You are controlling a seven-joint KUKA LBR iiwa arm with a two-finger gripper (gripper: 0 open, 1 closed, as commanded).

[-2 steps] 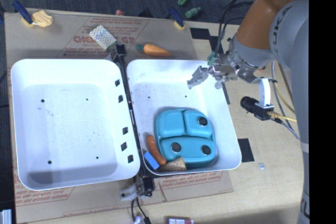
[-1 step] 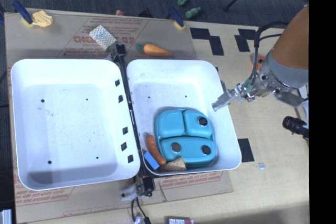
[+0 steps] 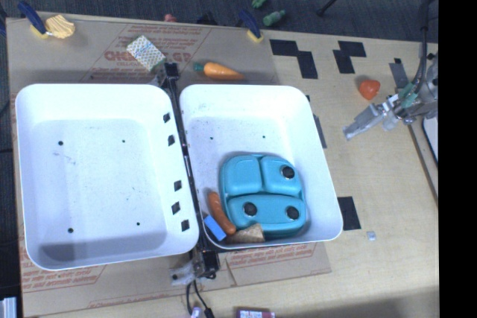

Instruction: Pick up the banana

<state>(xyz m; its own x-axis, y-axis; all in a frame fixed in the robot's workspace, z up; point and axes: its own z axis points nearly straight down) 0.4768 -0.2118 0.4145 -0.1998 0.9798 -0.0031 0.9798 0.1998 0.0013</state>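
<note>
Banana (image 3: pixel 61 27), as far as I can judge, is lying as a small yellow piece on the cardboard (image 3: pixel 97 48) beyond the left bin (image 3: pixel 22 160), well apart from the gripper (image 3: pixel 367 123). It is probably handling light and smooth, and pinching across its middle looks best. The gripper is hovering right of the right bin (image 3: pixel 317 153); I cannot tell whether it is released or clenched. Red print on the cardboard is reading too blurred.

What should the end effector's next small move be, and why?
Probably swing the end effector toward the right bin. It hangs over the bench outside that bin, apart from every item. I can't make out a clear banana; candidates are the tan piece beside the blue tray and a yellow item beyond the left bin.
</note>
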